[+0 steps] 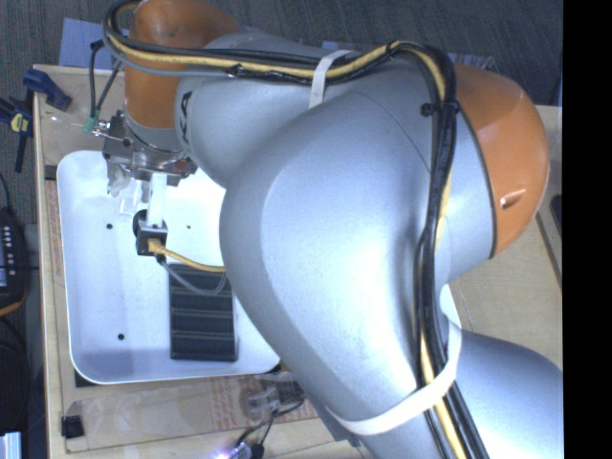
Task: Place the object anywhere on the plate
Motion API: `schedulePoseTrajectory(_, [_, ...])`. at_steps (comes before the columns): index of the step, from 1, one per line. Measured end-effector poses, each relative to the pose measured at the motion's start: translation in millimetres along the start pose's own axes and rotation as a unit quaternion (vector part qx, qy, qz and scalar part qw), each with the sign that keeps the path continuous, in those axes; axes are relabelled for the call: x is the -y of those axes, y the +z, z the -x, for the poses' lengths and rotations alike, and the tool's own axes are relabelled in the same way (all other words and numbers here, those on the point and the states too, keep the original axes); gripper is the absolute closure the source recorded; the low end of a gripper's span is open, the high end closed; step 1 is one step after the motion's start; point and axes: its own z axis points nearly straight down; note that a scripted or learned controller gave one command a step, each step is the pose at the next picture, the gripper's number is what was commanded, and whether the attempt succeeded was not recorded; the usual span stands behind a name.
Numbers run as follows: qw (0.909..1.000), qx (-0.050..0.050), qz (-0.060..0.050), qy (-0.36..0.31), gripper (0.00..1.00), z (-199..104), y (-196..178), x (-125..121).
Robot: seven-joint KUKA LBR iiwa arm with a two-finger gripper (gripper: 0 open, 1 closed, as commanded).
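My gripper (132,187) hangs over the far left part of the left white bin (86,285), pointing down at the bin floor, under the orange wrist band. No object shows at its tip. A dark ribbed rectangular object (203,318) lies flat on the bin floor, nearer the front edge and to the right of the gripper, well apart from it. The arm's grey body hides the right side of this bin and everything beyond it.
The big grey and orange arm (382,228) covers most of the view from the right. A blue clamp (43,86) sits at the bench's far left corner. A black device (8,256) lies off the bench's left edge.
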Motion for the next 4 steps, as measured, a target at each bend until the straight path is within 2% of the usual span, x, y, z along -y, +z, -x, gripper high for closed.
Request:
schedulePoseTrajectory(1, [0.9921,0.0,0.0,-0.125,1.0,-33,-63,-2])
schedulePoseTrajectory(4, [0.9907,0.0,-0.005,-0.136,1.0,-38,-91,1])
